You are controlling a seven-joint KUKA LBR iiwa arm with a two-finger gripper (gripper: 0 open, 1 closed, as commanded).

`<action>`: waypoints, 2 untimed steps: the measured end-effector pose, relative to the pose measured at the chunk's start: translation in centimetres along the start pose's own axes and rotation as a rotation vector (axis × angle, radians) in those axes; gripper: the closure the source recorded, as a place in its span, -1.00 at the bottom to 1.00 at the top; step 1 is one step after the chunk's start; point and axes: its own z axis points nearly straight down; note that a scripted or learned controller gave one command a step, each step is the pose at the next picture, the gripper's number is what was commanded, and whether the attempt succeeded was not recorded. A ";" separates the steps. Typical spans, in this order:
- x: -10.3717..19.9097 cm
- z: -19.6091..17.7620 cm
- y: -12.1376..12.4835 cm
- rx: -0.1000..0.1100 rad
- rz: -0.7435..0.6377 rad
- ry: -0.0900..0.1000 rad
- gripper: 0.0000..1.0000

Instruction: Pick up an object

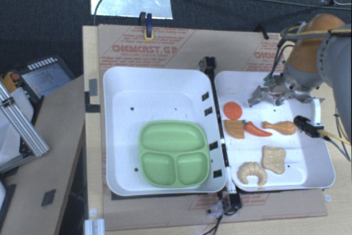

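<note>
Worktop [165,44] of brown board, dark carpet behind, two white bins side by side. Nearest in the right bin [316,173]: toy croissant [252,172] and toast slice [274,159]. Mid-bin: cheese-coloured wedge [235,129], red chili pepper [256,129], chicken drumstick [280,127], orange-red tomato [232,110] beyond. Left bin [126,91] holds a green divided plate [173,152]. Farthest, the end effector [263,94] hangs over the right bin's back part, near but apart from the food; nothing sits in it, and I cannot tell its opening. Judged: no pick yet; choosing, descending, gripping and lifting all remain.
</note>
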 end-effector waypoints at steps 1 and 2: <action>0.0 -1.3 0.1 -0.005 -0.001 -0.001 1.00; -0.3 -5.7 0.3 -0.005 0.001 -0.001 1.00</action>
